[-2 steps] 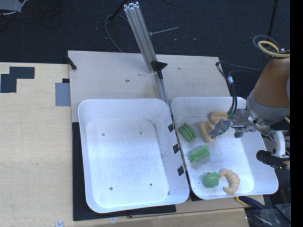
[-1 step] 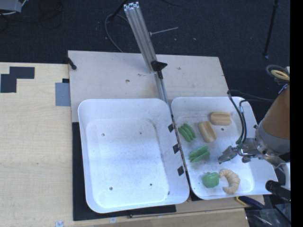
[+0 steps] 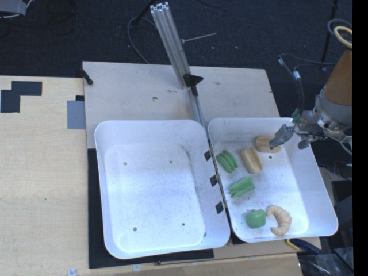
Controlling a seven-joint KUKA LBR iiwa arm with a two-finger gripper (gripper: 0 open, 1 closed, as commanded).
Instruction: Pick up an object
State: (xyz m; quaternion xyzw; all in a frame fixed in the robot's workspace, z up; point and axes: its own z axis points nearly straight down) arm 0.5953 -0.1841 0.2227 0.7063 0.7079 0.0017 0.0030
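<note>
One tan roll (image 3: 264,144) sits partly hidden behind the gripper (image 3: 280,138), whose grip state I cannot tell.

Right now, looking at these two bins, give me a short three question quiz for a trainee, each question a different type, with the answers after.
1. True or false: all the food items lie in the right bin.
2. Multiple choice: which item is nearest the gripper?
A. the croissant
B. the tan roll at the back
C. the green pepper
3. Fill in: the two green bean bunches lie along the right bin's ____ side, next to the divider.

Key:
1. True.
2. B. The gripper sits right beside that roll; whether it grips it cannot be told.
3. Left.
</note>
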